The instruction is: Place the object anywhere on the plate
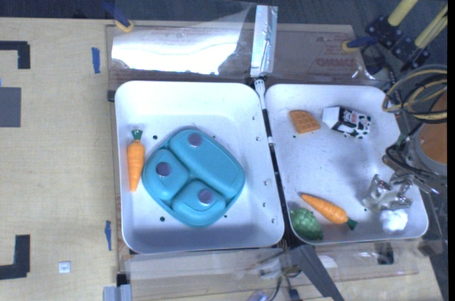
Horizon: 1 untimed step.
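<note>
Blue plate (pixel 193 177) in left bin, hand (pixel 386 194) over right bin, grip unclear

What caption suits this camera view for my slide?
Blue plate and carrot in left bin; pincer low in right bin.

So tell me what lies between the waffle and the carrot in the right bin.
Bare white bin floor lies between the waffle and the carrot, seen from the overhead camera.

A carrot (pixel 135 159) lies beside the blue plate (pixel 193 176), perhaps touching.
</note>
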### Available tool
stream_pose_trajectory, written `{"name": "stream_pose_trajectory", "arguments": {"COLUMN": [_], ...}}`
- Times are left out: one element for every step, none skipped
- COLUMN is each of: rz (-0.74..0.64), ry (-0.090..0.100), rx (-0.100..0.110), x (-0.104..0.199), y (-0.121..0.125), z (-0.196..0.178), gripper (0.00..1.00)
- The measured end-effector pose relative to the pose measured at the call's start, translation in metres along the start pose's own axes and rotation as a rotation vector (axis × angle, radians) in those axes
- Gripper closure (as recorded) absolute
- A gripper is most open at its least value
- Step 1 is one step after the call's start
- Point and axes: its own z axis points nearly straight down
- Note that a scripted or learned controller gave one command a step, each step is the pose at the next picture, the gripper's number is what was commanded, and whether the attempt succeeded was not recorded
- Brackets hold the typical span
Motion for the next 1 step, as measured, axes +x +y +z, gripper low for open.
{"name": "stream_pose_trajectory", "arguments": {"rz": [-0.38], "ry": [0.001], "rx": [-0.001], "x": [0.0016], "y": [0.0008], "z": [-0.001], "gripper": [1.0]}}
